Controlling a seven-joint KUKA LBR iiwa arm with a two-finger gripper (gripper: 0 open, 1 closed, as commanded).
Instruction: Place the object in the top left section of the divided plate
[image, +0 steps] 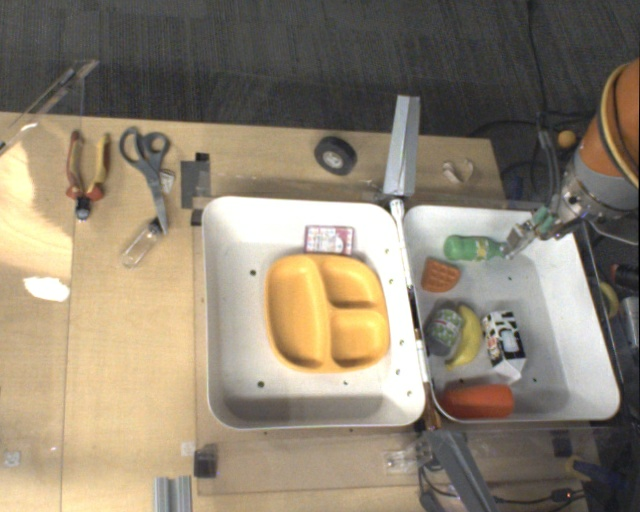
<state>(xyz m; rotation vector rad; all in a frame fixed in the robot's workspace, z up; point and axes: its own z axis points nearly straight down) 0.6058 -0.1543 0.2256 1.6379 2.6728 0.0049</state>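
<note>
My gripper (522, 236) reaches into the right bin (585, 330), touching the lying green bottle (474, 247); whether I grasp it, I cannot tell. The yellow divided plate (327, 310) waits in the left bin (235, 300), its sections bare.

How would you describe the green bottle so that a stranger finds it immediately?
Look at the right bin, then its far edge. The green bottle lies there on its side, next to the gripper. It is the bin's one all-green thing, beyond the orange piece.
</note>
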